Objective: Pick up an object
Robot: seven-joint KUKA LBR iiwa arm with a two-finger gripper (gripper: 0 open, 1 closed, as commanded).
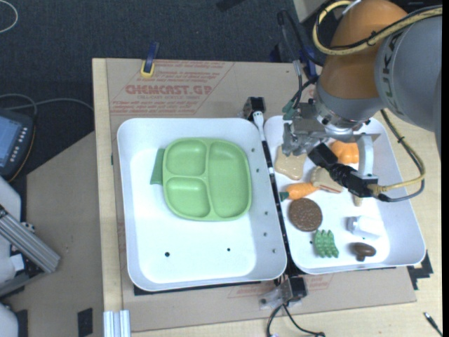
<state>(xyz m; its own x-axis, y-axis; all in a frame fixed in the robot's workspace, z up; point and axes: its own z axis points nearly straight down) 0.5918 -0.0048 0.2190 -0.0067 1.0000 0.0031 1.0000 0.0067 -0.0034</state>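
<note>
Nearest, in the right bin point(414, 239): a brown lump point(363, 250), a green studded piece point(325, 243) and a small white block point(361, 225), each apart from the others. Just beyond, a round brown disc point(306, 214), then a carrot point(303, 190) lying crosswise and close to the disc's far edge. Farther still, a beige piece point(289, 166) by the bin's left wall, likely the target, judging by the gripper point(298, 146) poised right over its far end. Could not tell whether the gripper was apart or together, hidden as it was under the wrist.

Best done by dropping straight down, centred on the beige piece, keeping off the bin wall and the carrot, closing fully before lifting.

Arm point(365, 55) reached in from the far right, orange band high, wrist pointed down. Off to the left, a green divided plate point(207, 177) in the left bin point(133, 209).
</note>
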